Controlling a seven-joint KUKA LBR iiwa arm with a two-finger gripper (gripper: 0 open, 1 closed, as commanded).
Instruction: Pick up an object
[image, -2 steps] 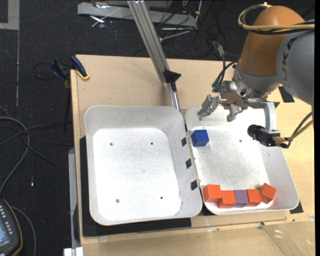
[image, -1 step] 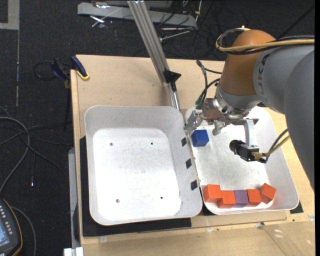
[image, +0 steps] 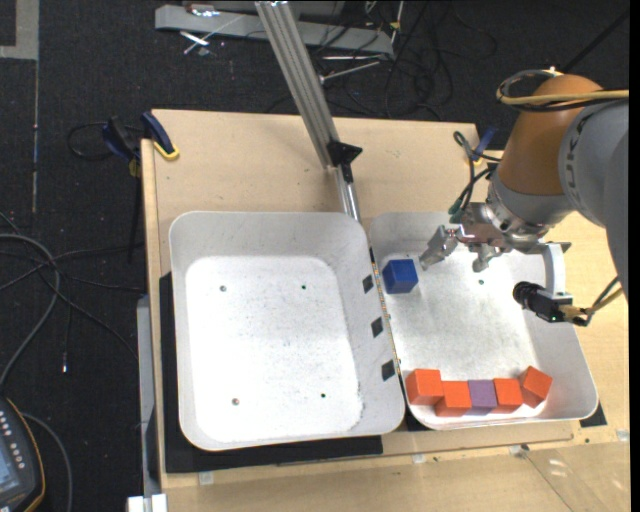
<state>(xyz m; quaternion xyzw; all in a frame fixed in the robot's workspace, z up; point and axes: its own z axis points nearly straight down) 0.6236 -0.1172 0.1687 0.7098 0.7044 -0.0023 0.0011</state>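
Observation:
A blue cube (image: 401, 275) sits in the right bin (image: 480, 310) near its left wall. Along that bin's front wall lies a row of blocks: an orange block (image: 426, 385), another orange block (image: 457, 397), a purple block (image: 482, 394), an orange block (image: 508, 393) and an orange block (image: 537, 384) at the right end. My gripper (image: 461, 250) hangs over the back of the right bin, to the right of the blue cube and apart from it. Its two fingers stand spread, with nothing between them.
The left bin (image: 270, 320) lies beside the right one. A slanted metal pole (image: 305, 85) runs from the back down to the bins' shared edge. Black clips (image: 376, 300) sit along that shared edge. Wooden bench (image: 250, 160) surrounds the bins.

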